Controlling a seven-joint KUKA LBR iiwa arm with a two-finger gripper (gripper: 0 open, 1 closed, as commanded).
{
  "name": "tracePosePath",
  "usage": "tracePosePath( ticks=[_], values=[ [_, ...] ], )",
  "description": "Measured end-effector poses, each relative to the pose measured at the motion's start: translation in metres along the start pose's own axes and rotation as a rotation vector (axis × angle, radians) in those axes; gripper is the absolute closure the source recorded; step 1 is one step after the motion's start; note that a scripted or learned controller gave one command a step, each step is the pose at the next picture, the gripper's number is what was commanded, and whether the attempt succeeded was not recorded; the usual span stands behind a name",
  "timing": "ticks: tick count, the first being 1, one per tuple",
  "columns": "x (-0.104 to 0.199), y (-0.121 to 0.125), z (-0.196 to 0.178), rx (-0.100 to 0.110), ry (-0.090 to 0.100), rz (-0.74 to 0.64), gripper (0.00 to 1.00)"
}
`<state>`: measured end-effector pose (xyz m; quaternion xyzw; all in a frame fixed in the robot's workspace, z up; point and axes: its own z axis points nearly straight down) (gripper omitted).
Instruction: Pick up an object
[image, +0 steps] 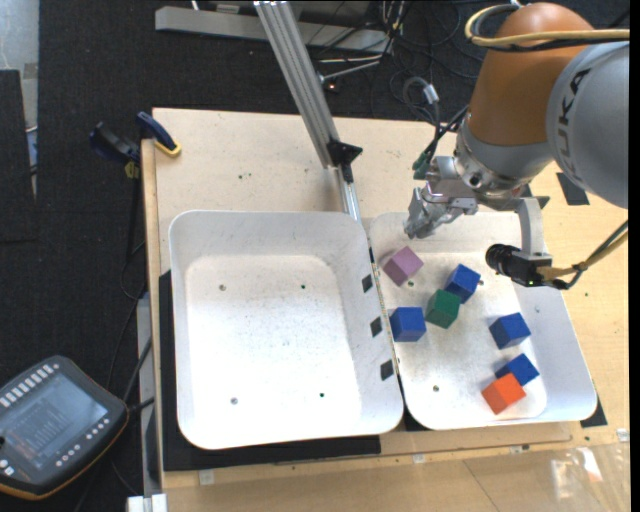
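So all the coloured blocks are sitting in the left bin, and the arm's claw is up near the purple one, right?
Not quite: the blocks lie in the right bin, not the left bin. The camera view shows the purple block, green block, orange block and the blue ones all there. The rest holds: the gripper is just above the purple block.
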<state>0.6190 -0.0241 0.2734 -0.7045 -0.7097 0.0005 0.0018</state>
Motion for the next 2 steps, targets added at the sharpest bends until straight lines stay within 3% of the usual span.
tracePosePath(
  ticks=[2],
  values=[
    [0.101, -0.027, 0.022, 0.0, 0.0, -0.001, 1.0]
  ],
)
